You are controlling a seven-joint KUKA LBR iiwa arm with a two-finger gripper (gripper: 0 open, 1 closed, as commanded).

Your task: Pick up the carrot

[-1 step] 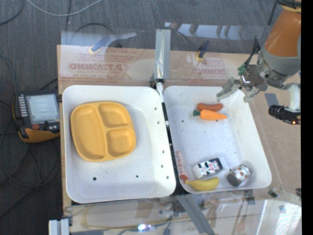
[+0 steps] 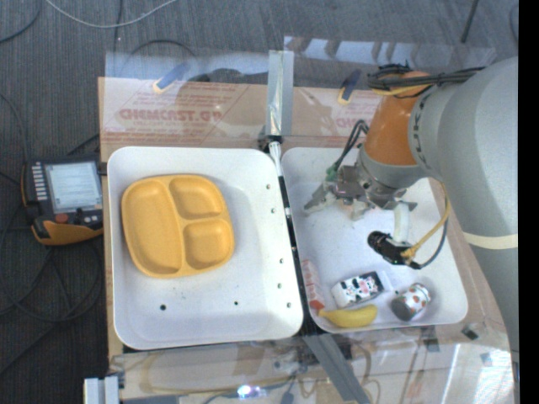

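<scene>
Slim, pale orange-red toy carrot (image 2: 310,281), stick-shaped and tapering, lies lengthwise tight against the left wall of the right-hand shallow white bin (image 2: 337,247), toward that bin's near end. Small and partly blurred; colour dull next to the yellow banana (image 2: 350,316) just beyond its tip in the bin's near-left corner.

Likely light, stiff and smooth, so it may skid or roll under a pinch. Best hold looks like across the thick middle, fingers spanning its width; the wall leaves little room on one side.

Two-finger hand (image 2: 338,204) hangs over the bin's far-left part, apart from the carrot, fingers apparently spread, nothing between them.
</scene>
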